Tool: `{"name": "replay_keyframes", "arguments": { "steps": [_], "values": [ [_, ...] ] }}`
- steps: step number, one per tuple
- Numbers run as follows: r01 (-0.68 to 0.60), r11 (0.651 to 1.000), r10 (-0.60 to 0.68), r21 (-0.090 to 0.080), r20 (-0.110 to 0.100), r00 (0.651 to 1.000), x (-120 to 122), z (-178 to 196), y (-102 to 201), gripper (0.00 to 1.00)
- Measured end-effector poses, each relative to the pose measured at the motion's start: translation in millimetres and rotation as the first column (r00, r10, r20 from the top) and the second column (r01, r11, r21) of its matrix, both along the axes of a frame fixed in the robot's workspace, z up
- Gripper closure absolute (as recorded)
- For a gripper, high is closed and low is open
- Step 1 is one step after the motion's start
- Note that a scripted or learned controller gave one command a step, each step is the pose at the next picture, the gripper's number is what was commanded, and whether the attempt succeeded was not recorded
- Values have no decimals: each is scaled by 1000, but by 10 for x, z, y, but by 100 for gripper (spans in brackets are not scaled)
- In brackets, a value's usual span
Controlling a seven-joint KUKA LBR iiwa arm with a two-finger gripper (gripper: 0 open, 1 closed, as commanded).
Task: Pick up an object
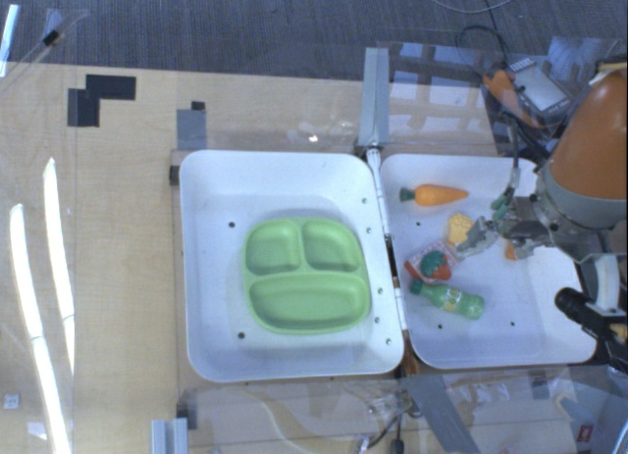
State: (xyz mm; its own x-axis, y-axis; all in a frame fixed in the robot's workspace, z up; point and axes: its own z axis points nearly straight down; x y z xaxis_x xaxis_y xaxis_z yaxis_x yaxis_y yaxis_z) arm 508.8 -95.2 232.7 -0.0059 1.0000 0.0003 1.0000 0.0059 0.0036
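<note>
Your arm (589, 158) comes in from the right over the right bin (530, 329). Gripper (483, 235) sits low above the bin's middle, fingers apart, nothing between them. One fingertip (475, 240) is just beside the yellow toy (458, 227), right of it; can't tell if it touches. Toy carrot (436, 194) lies near the bin's back edge, tip pointing right. Red-and-green toy (431, 266) sits left of centre, with a green bottle (449, 298) lying on its side just in front of it. Small orange piece (510, 252) shows under the wrist. Left bin (211, 246) holds a green divided plate (306, 276).
</note>
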Motion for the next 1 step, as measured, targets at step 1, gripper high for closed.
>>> {"name": "replay_keyframes", "arguments": {
  "steps": [1],
  "values": [
    [63,998,-63,0,0,998,244,-1172,136,0]
  ]
}}
